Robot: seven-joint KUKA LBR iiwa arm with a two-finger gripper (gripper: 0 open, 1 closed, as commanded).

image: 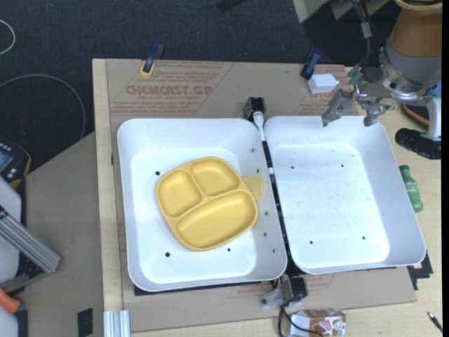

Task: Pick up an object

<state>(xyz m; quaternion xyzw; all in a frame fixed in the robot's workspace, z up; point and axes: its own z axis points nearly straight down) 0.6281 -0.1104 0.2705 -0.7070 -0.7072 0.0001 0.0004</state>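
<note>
A yellow divided plate (205,203) with three compartments lies flat in the left white bin (140,146), a little right of its middle. My gripper (349,114) hangs above the far edge of the right white bin (393,188), well to the right of the plate. Its two fingers (332,113) are spread apart with nothing between them. The orange band of the arm rises above it at the top right.
A black clamp (255,107) sits at the far end of the seam between the bins. A small white block (322,83) lies on the cardboard behind the right bin. A green object (411,187) rests beside the right bin's right rim.
</note>
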